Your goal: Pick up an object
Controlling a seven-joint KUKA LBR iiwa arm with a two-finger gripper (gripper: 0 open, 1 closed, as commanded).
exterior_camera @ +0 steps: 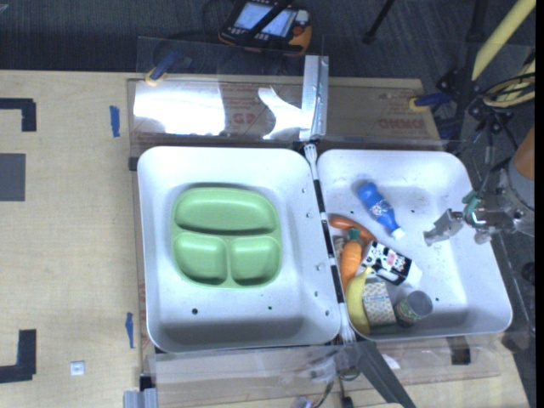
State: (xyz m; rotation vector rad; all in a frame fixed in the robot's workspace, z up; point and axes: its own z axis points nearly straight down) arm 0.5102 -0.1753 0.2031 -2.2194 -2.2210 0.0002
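From the fixed camera above the counter [59,228], two shallow white bins sit side by side. The left bin [157,313] carries a green three-compartment tray [227,235]. The right bin [480,304] holds a cluster of small things along its left wall. No brand or writing on them can be read at this size; the only print visible is a black-and-white spotted pattern on a small packet [389,263], and faint reddish lettering on the cardboard [391,113] behind the bins, too blurred to make out.

The tool [444,228] hangs over the right part of the right bin, near its right rim, reaching in from the right. Whether its fingers are spread or closed cannot be told here, and nothing is seen between them.

The blue bottle [378,208], white-labelled and lying tilted, rests to the tool's left, apart from it. Lower left of it lie an orange carrot [350,257] and the spotted packet, then a yellow banana [357,300] against the bin's wall, a patterned roll [380,304] beside it, and a grey-green can [414,306] near the front edge. All lie well apart from the tool.
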